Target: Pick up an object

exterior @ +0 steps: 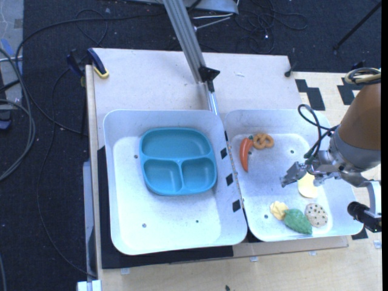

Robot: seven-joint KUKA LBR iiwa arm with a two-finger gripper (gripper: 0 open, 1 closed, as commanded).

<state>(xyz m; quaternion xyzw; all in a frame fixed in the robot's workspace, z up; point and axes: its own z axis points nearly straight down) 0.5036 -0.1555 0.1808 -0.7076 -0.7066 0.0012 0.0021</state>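
Note:
The right bin (270, 115) holds several small food toys. An orange pretzel (263, 140) and a red pepper (245, 153) lie near its far left corner. A small yellow piece (278, 210), a green leaf (297, 221) and a speckled cookie (316, 214) lie along its near side. My gripper (299, 174) hangs low over the right half of this bin, just above and left of a pale yellow disc (307, 188), which the wrist partly covers. I see nothing held in it.
The left bin (121, 162) holds a blue three-compartment tray (179, 161). A slanted metal pole (188, 35) rises behind the bins. Cables lie on the dark floor around the bench.

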